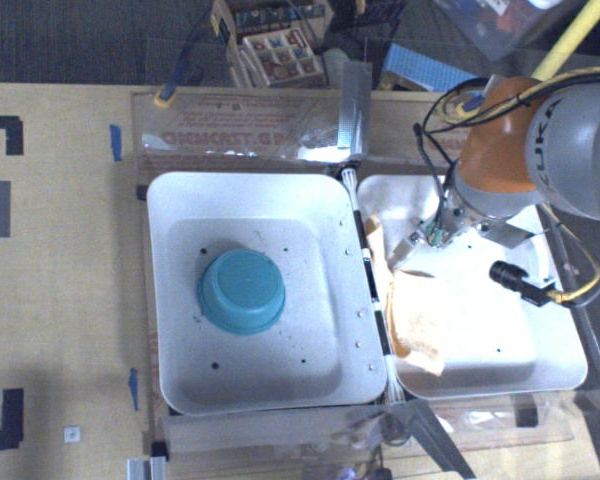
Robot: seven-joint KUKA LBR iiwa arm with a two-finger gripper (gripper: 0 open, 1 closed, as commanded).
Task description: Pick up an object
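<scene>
A teal bowl (242,290) lies upside down in the middle of the left bin (180,203). A flat tan-orange, cloth-like piece (420,320) lies along the left side of the right bin (555,368), reaching up its left wall. My gripper (408,250) hangs low over the upper left of the right bin, just above the top end of the tan piece. The grey arm with its orange band (495,148) covers the bin's upper right part. Nothing can be seen held in the gripper.
A metal divider (365,268) runs between the two bins. A black cable fitting (510,274) juts from the arm over the right bin. Boxes and clutter (275,38) stand behind the bench. Bare wood bench (60,268) spreads to the left.
</scene>
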